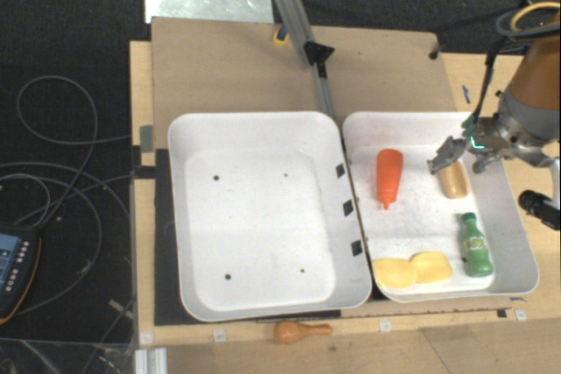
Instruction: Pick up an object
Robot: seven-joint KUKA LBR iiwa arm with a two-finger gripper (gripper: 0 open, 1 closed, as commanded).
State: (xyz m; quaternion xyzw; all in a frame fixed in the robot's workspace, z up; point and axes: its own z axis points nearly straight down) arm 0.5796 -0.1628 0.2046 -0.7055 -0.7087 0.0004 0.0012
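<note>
- The grey arm with its orange band is reaching in over the far right corner of the right-hand shallow white bin.
- Its two-finger gripper is hanging just above the tan, stubby, cork-like object, which is lying near the bin's right wall, toward the far side.
- The fingers are standing apart, one dark finger pointing toward the bin's middle; nothing is sitting between them.
- An orange, carrot-shaped plastic piece is lying lengthwise near the bin's left wall, well apart from the gripper.
- A small green plastic bottle with a yellow label is lying near the right wall, close to the near right corner.
- Two pale yellow, soft-looking lumps are resting side by side, touching, against the near edge.
- The left-hand shallow white bin is sitting edge to edge with the right one.
- An orange-brown, pear-shaped object is lying on the bench's near edge, outside both bins.
</note>
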